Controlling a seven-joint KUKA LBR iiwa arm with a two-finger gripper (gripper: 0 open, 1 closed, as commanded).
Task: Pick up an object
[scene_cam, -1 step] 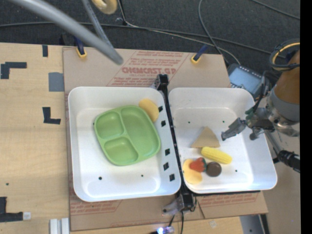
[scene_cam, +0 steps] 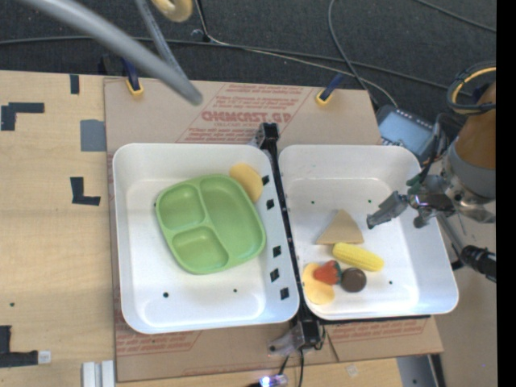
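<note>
A: Where is the gripper (scene_cam: 397, 208) right now?

B: Over the right bin (scene_cam: 419, 293), near its far-right wall, reaching in from the arm's side. One dark finger points out toward the bin's middle. I cannot tell whether the fingers are spread or closed; the angle hides the gap.

A: Is it holding anything?

B: Nothing shows between the fingers, so I would say no.

A: What is there to pick?

B: A tan wedge (scene_cam: 341, 230) lies just ahead of the fingertip and a little toward the camera. Past it, nearer the camera, sits a corn cob (scene_cam: 358, 256). Further on in that direction is a cluster touching each other: a red piece (scene_cam: 326, 272), a dark round one (scene_cam: 353, 280), and a yellow piece (scene_cam: 318, 291) at the bin's near corner.

A: And the other bin?

B: Well away from the gripper, across the divider, a green tray (scene_cam: 211, 224) with a yellow fruit (scene_cam: 247, 181) at its far edge.

A: So which step is this?

B: The approach, I think. The gripper appears above the floor of the bin, not yet down on anything.

A: What does the next move need?

B: Probably a short shift toward the wedge or the corn, then a descent with the fingers astride it. The wedge looks flat and low, so it could slip out; the corn looks easier to span across its width. The cluster seems too crowded for a clean grasp.
</note>
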